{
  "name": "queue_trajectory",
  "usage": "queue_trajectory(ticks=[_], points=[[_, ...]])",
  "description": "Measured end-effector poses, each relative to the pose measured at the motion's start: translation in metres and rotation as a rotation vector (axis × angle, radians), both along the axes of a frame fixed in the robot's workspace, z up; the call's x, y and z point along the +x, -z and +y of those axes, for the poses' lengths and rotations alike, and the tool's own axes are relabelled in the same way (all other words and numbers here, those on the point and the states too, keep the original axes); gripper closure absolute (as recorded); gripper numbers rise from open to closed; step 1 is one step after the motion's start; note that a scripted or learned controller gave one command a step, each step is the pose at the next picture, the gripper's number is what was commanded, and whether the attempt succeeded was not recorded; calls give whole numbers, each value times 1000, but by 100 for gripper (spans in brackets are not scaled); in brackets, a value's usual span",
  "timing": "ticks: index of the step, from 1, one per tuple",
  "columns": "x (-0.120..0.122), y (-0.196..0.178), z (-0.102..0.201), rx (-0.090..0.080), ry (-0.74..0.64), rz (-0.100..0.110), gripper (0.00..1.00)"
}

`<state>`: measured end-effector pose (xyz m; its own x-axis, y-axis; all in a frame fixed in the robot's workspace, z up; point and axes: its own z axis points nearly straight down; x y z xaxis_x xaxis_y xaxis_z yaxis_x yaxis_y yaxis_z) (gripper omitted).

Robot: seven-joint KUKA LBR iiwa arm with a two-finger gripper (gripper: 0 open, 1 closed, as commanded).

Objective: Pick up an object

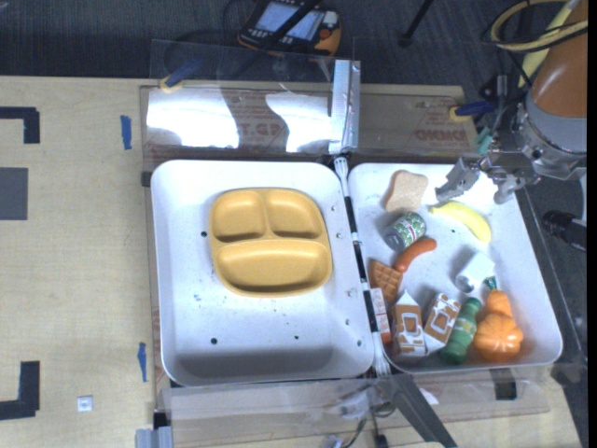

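Observation:
My gripper (480,185) hangs open over the far part of the right bin (539,278), its two fingers (454,183) spread wide with nothing between them. Just below it lies a yellow banana (466,219). A slice of bread (405,190) sits to its left, and a green can (406,229) and an orange sausage (416,251) lie nearer the bin's middle. Along the near edge stand two small cartons (408,326), a green bottle (462,328) and an orange pumpkin (497,332). A brown waffle (383,275) lies by the left wall.
The left bin (187,343) holds a yellow divided plate (270,239). A clear panel (242,110) and a metal post (343,105) stand behind the bins. Cables and a handheld controller (284,23) lie at the back.

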<state>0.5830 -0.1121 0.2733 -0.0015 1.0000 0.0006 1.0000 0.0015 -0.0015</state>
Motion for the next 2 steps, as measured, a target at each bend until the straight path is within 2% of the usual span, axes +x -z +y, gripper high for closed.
queue_trajectory(ticks=[1,2], points=[[1,-10,0,-1,0,-3,100],[1,-10,0,-1,0,-3,0]])
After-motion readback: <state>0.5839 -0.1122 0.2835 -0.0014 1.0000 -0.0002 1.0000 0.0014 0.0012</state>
